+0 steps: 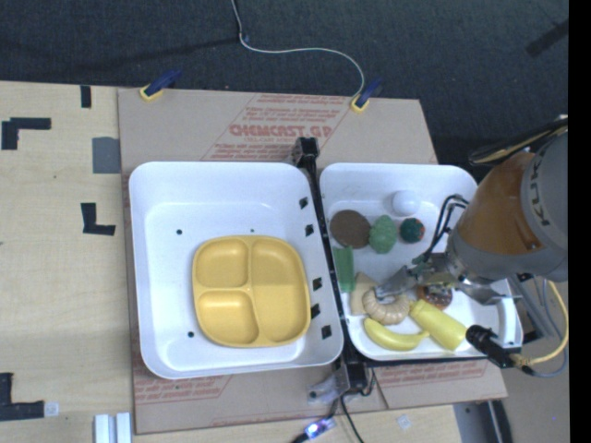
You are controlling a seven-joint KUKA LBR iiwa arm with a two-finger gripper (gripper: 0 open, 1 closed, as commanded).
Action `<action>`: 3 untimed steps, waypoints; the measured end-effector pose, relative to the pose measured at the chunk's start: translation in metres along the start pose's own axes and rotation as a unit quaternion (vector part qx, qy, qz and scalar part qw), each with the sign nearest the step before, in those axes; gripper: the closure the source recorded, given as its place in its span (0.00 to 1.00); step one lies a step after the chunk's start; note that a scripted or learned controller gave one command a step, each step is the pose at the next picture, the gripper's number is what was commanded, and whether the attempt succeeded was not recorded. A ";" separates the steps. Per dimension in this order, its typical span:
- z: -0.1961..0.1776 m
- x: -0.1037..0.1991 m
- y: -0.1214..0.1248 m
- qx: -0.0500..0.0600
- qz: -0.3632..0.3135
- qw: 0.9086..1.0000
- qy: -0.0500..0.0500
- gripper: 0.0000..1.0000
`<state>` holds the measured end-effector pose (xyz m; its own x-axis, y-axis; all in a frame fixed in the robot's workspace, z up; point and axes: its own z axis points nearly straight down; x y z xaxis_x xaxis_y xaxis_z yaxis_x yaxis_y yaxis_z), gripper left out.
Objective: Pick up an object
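My gripper (403,287) is low in the right bin (369,175), reaching in from the right, its tip just above a tan ring-shaped pastry (384,306). Around it lie a yellow banana (391,337), a yellow bottle-shaped toy (438,325), a reddish-brown item (435,295) partly under the wrist, a flat green piece (344,268), a brown disc (350,228), a light green lump (383,234), a dark green ball (411,230) and a white ball (404,202). Whether anything is gripped is not visible.
The left bin (157,201) holds a yellow divided plate (249,290). The orange-banded arm (503,220) overhangs the right bin's right side. Both bins sit on cardboard (277,123) held by clamps; a white cable (277,49) trails behind.
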<state>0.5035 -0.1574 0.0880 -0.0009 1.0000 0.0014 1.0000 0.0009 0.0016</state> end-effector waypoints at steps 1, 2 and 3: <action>-0.014 -0.003 0.003 -0.007 0.001 1.000 -0.005 1.00; -0.074 0.001 0.011 -0.001 -0.001 1.000 -0.001 1.00; -0.137 0.001 0.011 -0.002 -0.001 1.000 -0.001 1.00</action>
<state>0.5141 -0.1565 0.2252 -0.0022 1.0000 -0.0015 1.0000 0.0022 0.0049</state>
